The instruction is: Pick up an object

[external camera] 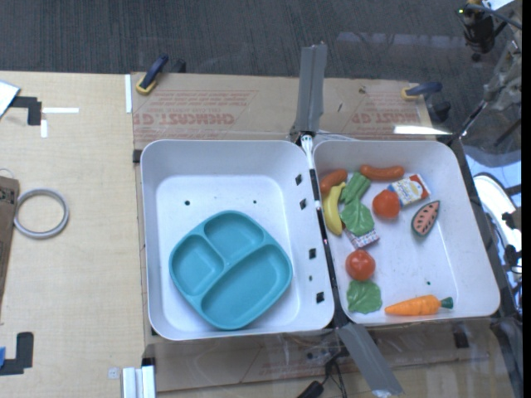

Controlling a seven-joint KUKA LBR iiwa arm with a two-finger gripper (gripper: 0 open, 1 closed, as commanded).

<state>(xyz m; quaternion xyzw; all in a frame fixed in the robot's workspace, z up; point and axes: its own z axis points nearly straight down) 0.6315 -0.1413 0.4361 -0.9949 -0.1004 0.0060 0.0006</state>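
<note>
Left bin (158, 222): one teal divided plate (231, 268) is held, lying flat toward the near side, three compartments showing.

Right bin (465, 222): toy foods are held, listed far to near.
- Sausage (381, 172), at the far wall.
- A second, redder sausage (333, 179), far left corner, just beside the banana.
- Banana (333, 210), along the left wall.
- Green leafy piece (357, 206), touching the banana on its right.
- Small carton (409, 191), red and white, just beside the orange-red round fruit (386, 204).
- Watermelon slice (425, 218), set apart toward the right.
- Small printed packet (363, 239), mid-bin.
- Tomato (360, 264), touching a green leaf piece (363, 296) on its near side.
- Carrot (417, 306), lying along the near wall, well clear of the rest.

Arm and gripper: nothing of either is seen over the bins; whether the hand is wide or narrow cannot be told.

Step in hand, as judged: the opening of the task, before any approach. No object is lifted; all lie on the bin floor.

Next move, as judged: a target is to be chosen and a descent made from above. The carrot and the watermelon slice are recommended, each standing free; the far-left cluster is crowded and a clean closure there is less likely.
</note>
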